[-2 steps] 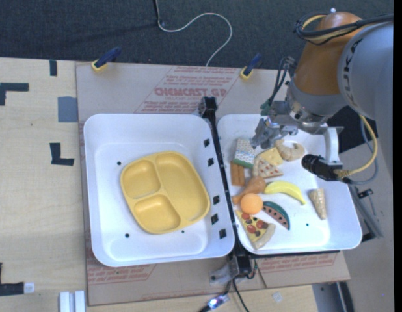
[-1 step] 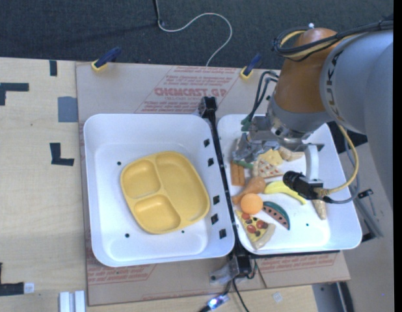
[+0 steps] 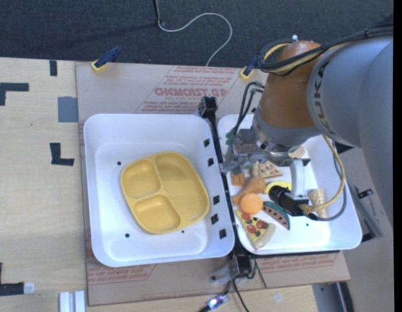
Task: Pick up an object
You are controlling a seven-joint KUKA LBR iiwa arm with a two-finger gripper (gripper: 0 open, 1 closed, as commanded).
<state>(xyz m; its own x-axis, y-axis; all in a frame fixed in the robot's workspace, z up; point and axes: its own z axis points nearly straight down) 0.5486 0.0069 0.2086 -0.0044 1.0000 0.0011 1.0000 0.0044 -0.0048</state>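
My gripper [image 3: 241, 164] is down at the left side of the right bin [image 3: 331, 239], close to the wall between the two bins. Toy food lies just below and beside it. There is a small orange piece [image 3: 237, 179], a tan pear-shaped item [image 3: 254, 186], an orange ball [image 3: 251, 204] and a pizza slice [image 3: 257, 229]. A second pizza slice [image 3: 270, 169] sits to the gripper's right. A dark teal strip [image 3: 278, 214] lies right of the ball. The wrist hides the fingertips, and I see nothing held between them.
The left bin [image 3: 103, 174] holds a yellow divided plate [image 3: 164, 191]. The grey arm with its orange band [image 3: 292, 96] covers the right bin's upper half. A pale object [image 3: 296, 152] peeks out from under the arm.
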